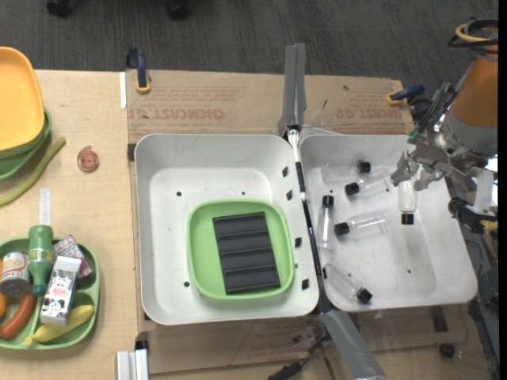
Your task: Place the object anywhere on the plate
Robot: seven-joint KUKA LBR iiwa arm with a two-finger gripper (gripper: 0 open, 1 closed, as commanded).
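Observation:
A green plate (203, 252) lies in the left bin (162, 212), and a dark ridged block (247, 252) rests on it. Several clear vials with black caps lie scattered in the right bin (444, 279). One vial (406, 202) stands lengthwise, cap toward the front, directly below my gripper (412, 176). The gripper hovers over the right bin's far right part, well away from the plate. From this angle I cannot make out whether that vial is held or just lying under the gripper.
Other vials (361, 225) (360, 185) (325, 217) lie left of the gripper, and one more (355, 290) lies near the bin's front. A raised divider (299, 196) separates the bins. Toy food on a green tray (47, 295) and yellow dishes (17, 105) sit far left.

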